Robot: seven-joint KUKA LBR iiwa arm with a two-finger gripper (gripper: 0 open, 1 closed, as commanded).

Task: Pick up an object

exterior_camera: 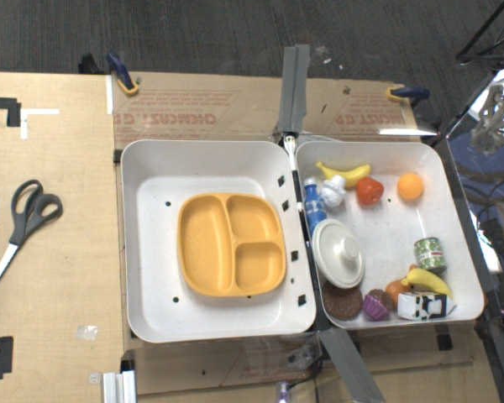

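The right white bin point(454, 217) holds several small things. A yellow toy banana point(344, 173), a red tomato point(369, 191) and an orange ball point(410, 185) lie near its far side. A blue bottle point(313, 206) lies along the left wall, with a white round lid point(338, 252) just below it. At the near end are a green can point(429, 254), a second banana point(426, 280), a black-and-white box point(422, 306), a purple cup point(375, 306) and a brown disc point(343, 300). The left bin point(143, 225) holds a yellow divided plate point(232, 244).
Scissors point(25, 217) lie on the wooden bench at far left. Cardboard point(193, 112) lies behind the bins, held by blue clamps point(122, 72). A grey bar point(294, 91) runs back from the seam between the bins. Metal gear point(494, 116) stands at the right edge.
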